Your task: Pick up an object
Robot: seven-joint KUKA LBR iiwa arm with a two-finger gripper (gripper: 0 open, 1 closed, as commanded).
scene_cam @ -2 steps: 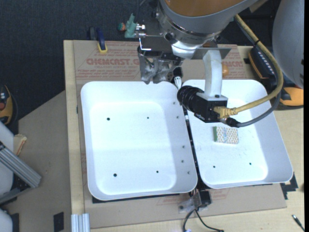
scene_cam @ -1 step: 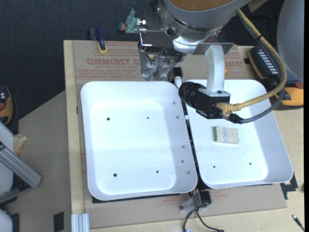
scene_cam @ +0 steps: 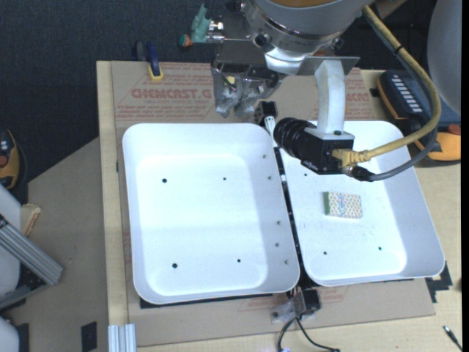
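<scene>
A small flat packet (scene_cam: 343, 204) with a green edge and a speckled pattern lies in the middle of the right white bin (scene_cam: 385, 251). My gripper (scene_cam: 239, 98) hangs under the arm's wrist at the back, above the cardboard just behind the far rim of the left white bin (scene_cam: 198, 218). It is well up and to the left of the packet and touches nothing that I can see.
A black cylindrical camera unit (scene_cam: 311, 147) with a yellow cable juts over the divide between the bins at the back of the right bin. A blue-and-yellow clamp (scene_cam: 152, 61) sits on the cardboard's back left edge. A dark device (scene_cam: 405, 94) lies at the back right.
</scene>
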